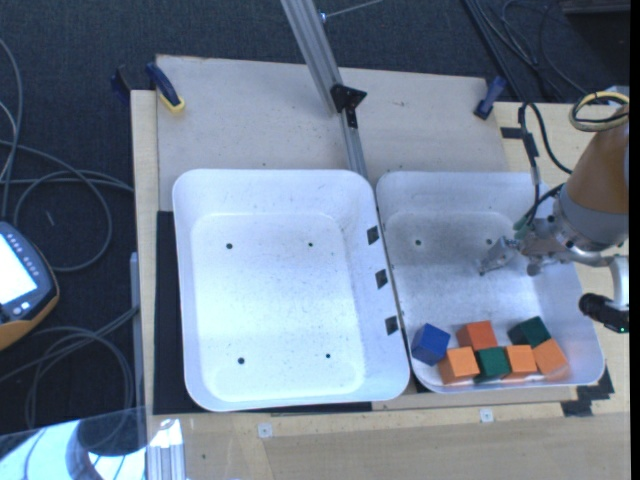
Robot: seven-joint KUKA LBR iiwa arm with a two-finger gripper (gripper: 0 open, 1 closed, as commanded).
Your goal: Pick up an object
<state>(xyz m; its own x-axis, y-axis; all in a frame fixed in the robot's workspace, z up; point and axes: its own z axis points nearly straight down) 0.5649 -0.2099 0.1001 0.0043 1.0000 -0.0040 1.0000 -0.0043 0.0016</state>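
Several small blocks lie bunched along the front edge of the right bin (440, 198): a blue block (431, 343) at the left, orange blocks (460, 365) and green blocks (492, 362) mixed to its right, and a dark green block (530, 331) behind them. My gripper (495, 260) hangs over the middle of the right bin, behind the blocks and apart from them. It reaches in from the right, below the orange band (603, 173) of the arm. Nothing shows in its grasp.
The left bin (190, 198) sits beside the right one, with black clips (381, 278) along the shared rim. A slanted metal pole (318, 43) rises from the back of the bench. Blue clamps (165, 86) hold the bench corners. Cables trail at the right.
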